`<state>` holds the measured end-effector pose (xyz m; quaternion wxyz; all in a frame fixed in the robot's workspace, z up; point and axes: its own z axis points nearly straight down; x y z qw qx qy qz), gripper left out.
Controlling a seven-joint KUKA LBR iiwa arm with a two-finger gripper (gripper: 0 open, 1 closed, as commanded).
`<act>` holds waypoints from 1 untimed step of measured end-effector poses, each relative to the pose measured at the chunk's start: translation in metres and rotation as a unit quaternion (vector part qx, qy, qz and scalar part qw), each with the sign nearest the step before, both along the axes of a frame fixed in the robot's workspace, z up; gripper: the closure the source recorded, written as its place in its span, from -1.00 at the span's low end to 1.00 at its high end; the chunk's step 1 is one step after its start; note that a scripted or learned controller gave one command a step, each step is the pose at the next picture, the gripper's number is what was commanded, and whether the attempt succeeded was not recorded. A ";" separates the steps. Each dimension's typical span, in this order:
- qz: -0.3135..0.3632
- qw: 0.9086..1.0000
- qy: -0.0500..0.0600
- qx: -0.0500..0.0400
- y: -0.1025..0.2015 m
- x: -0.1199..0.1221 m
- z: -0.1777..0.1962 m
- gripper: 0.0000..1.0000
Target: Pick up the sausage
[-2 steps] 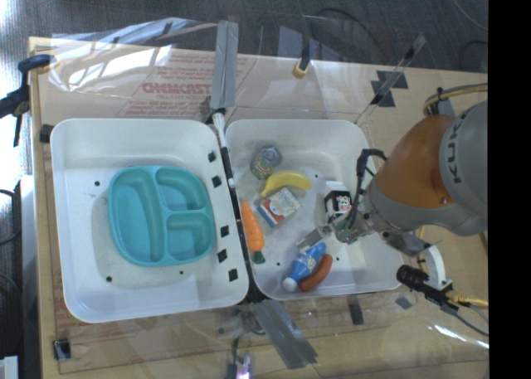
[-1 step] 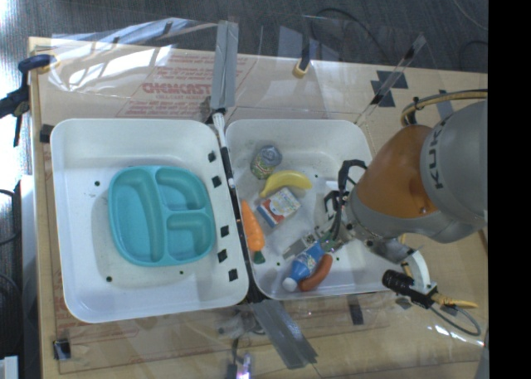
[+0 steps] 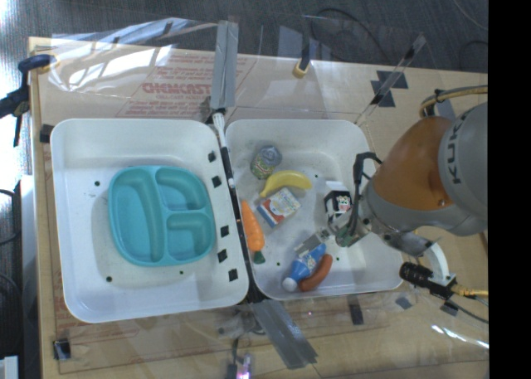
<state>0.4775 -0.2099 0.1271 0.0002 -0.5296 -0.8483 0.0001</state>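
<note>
The sausage (image 3: 317,272) lies untouched in the right bin (image 3: 365,141). I see the hand (image 3: 340,232) near it, grip state unclear; pickup remains.

My way down to the reddish-brown sausage (image 3: 316,273) is tight: a blue-and-white plastic bottle (image 3: 302,268) lies touching its left side, a small grey packet (image 3: 311,245) sits just above, and the right white bin's near wall (image 3: 332,293) runs close below. Its right side stays bare white floor.
</note>
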 end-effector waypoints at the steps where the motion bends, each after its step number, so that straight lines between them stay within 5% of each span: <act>1: -0.131 0.991 0.002 0.001 0.005 -0.001 -0.013 -1.00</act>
